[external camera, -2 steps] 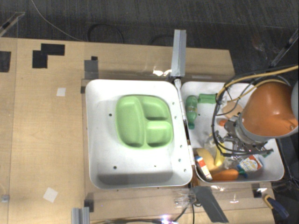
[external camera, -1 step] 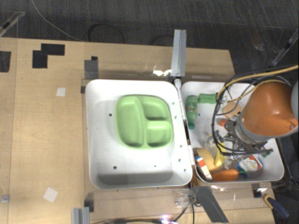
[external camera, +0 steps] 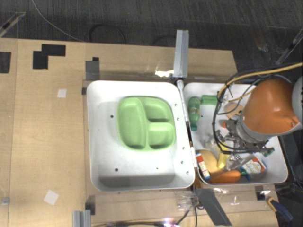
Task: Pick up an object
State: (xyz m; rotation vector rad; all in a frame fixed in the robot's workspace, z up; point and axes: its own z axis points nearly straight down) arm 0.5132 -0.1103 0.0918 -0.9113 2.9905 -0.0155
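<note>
In the left bin (external camera: 99,126), mid-frame, a green divided tray (external camera: 144,122) lies flat. The right bin (external camera: 283,171) holds a green bottle (external camera: 194,109) by its left wall, and along its lower edge a yellow piece (external camera: 215,161) and an orange carrot-like item (external camera: 226,176). My gripper (external camera: 236,161) hangs over that clutter under my orange band; I cannot tell its grip.
</note>
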